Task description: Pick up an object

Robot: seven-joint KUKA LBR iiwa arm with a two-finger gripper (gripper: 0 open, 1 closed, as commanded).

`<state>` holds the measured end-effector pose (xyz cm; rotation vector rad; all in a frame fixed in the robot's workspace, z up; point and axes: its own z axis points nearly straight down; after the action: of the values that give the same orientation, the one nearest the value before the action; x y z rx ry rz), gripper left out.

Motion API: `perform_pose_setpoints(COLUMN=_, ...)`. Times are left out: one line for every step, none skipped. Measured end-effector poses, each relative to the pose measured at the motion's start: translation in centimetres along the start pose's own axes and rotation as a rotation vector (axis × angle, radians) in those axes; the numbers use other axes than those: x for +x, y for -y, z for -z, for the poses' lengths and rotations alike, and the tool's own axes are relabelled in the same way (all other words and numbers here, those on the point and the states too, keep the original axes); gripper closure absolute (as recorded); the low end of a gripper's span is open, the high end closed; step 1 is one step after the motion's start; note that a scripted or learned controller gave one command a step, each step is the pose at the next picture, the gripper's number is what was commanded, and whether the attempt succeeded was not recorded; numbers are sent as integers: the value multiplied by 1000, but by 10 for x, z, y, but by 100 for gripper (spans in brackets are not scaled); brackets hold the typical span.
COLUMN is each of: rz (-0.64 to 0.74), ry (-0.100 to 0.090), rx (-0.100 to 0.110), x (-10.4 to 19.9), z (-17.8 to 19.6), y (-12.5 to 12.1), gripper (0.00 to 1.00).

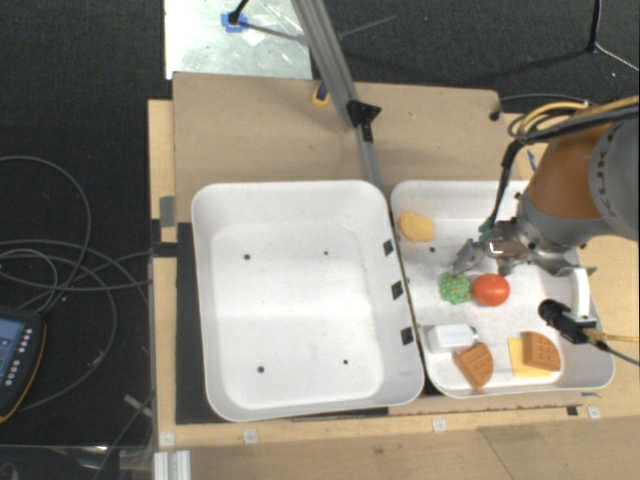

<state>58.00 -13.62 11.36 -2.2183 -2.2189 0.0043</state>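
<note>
While the grey arm with its orange band point(565, 183) reaches in from the right, the two-finger gripper point(470, 258) is seen low over the right white bin point(600, 368), just above a green knobbly ball point(456, 288); nothing is seen between its fingers, whose spread cannot be told. Listed in the same bin: a round red tomato-like ball point(490, 290) touching the green one, a yellow lump point(416, 227), a small white block point(450, 336), an orange waffle wedge point(476, 364), and a second waffle on a yellow square point(535, 355). The left white bin point(290, 298) adjoins it.

I see my grey KUKA arm point(612, 173) with its broad orange band point(563, 183) above the wrist, yellow and black cables point(545, 118) looped over it, and a dark metal two-finger gripper point(472, 255) below.
</note>
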Motion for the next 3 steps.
perform_pose_setpoints(rz=0, ry=1, rx=-12, x=0, z=-20, y=-3, gripper=0)
perform_pose_setpoints(rz=1, ry=1, rx=-16, x=0, z=-8, y=-4, gripper=100)
perform_pose_setpoints(rz=5, ry=2, rx=-12, x=9, z=50, y=-5, gripper=100)
